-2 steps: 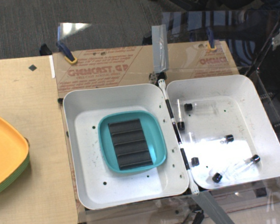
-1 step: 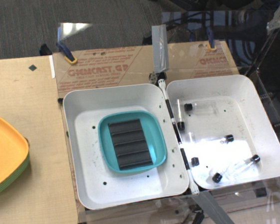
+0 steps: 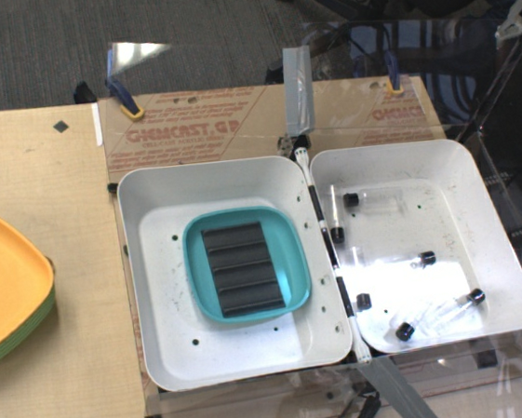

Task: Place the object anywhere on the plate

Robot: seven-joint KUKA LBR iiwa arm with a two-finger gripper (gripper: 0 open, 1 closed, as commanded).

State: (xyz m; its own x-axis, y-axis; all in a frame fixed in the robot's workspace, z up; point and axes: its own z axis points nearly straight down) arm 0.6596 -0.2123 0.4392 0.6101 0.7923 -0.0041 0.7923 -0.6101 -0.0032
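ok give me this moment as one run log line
plate: teal plate in left bin | on plate: dark ridged block | right bin: clear vials with black caps

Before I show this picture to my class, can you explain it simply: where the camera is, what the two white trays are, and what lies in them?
The picture comes from one fixed camera above a workbench, looking down at a slant. Two shallow white bins sit side by side. The left bin holds a teal plate with a dark ribbed block lying on it. The right bin holds several small clear tubes with black caps, scattered apart. The job is to move an object onto the plate. To the left, on the wooden bench, are stacked yellow dishes. Printed cardboard lies behind the bins.
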